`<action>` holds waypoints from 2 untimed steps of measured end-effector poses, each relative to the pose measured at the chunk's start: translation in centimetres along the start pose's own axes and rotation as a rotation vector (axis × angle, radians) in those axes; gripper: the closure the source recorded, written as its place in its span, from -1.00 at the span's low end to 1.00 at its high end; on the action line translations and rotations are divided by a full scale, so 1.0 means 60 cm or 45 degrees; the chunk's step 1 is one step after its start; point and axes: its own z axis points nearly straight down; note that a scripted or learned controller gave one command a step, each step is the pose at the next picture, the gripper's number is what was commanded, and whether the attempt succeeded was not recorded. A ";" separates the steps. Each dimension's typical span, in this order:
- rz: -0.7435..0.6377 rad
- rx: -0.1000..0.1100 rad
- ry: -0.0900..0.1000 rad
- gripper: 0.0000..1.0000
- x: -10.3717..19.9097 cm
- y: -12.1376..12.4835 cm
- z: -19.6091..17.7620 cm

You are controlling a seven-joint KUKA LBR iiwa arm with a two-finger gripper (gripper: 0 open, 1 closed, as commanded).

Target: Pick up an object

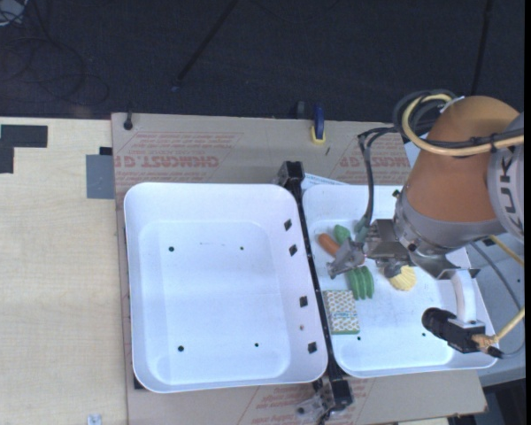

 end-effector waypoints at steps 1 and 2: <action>-0.004 -0.001 0.001 -1.00 -0.037 0.117 0.115; -0.002 0.009 0.001 1.00 -0.039 0.111 0.099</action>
